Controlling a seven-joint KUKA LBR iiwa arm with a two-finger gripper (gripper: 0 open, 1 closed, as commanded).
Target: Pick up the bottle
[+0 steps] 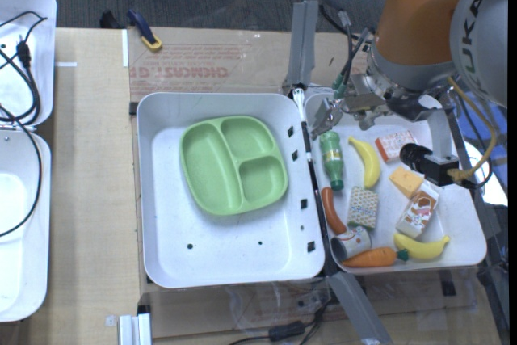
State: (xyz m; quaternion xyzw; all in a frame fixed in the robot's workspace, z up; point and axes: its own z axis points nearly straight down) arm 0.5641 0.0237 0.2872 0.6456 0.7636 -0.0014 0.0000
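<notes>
Two shallow white bins sit side by side at the middle of the frame. The left white bin (161,198) carries a light green three-compartment plastic plate (234,166). The right white bin (472,234) holds the clutter: a small green plastic bottle (330,160) with a pale label lies along its left edge, cap end toward the top of the frame, its label too small to read. Just right of the bottle is a yellow toy banana (368,162); below the bottle lie a red toy sausage (332,211) and a tan waffle-patterned block (363,208). Farther right are a small red-and-white box (395,145), an orange wedge of toy cheese (406,181), a white carton with a red picture (418,214), a second yellow banana (422,247) and an orange toy carrot (371,258); their print is not legible.

At the upper right the grey arm with its orange band (416,4) shows the letters "KU" on its grey casing. Its two-finger gripper (331,115) hangs just above the bottle's cap end, fingers slightly spread with nothing between them.

Behind the bins a clear sheet on the bench bears mirrored red writing (190,70), seemingly "CHEMICAL GR"
</notes>
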